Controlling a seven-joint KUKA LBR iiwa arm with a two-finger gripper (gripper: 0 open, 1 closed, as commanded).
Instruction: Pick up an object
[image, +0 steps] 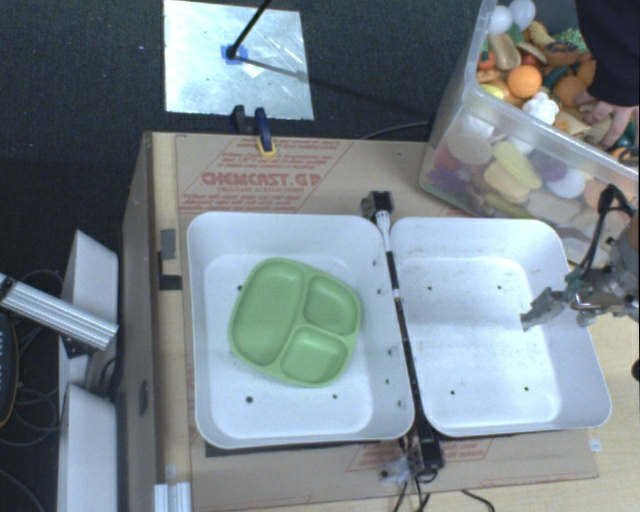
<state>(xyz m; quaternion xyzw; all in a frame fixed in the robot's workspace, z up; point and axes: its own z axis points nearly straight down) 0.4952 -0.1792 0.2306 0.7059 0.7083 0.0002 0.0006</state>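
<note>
Grey metal is about all that can be made out of the pincer (535, 308), which is seen at the right edge, hanging over the right side of the right bin (480, 330). Nothing is seen between its tips, but whether it's wide or narrow can't really be told from this angle, too small and blurry. A dark cable is looped above it near the edge.

Underneath it, the right bin's white floor is marked with faint scuffs and a few small dark dots. Just beside it to the left, the left bin (290, 330) is set so that the two rims are touching along a dark seam in the middle. A green divided plate (295, 322) is laid flat in the left bin, roughly centred, with one big compartment and two smaller ones, well apart from the pincer.

Both bins are carried on a brown cardboard-covered surface (260, 170) printed with red lettering. Past the far right corner, a clear plastic tub (520, 130) is tilted and packed with toy food in mixed colours. A shiny foil-like sheet (235, 60) is laid on the dark floor beyond the surface.
</note>
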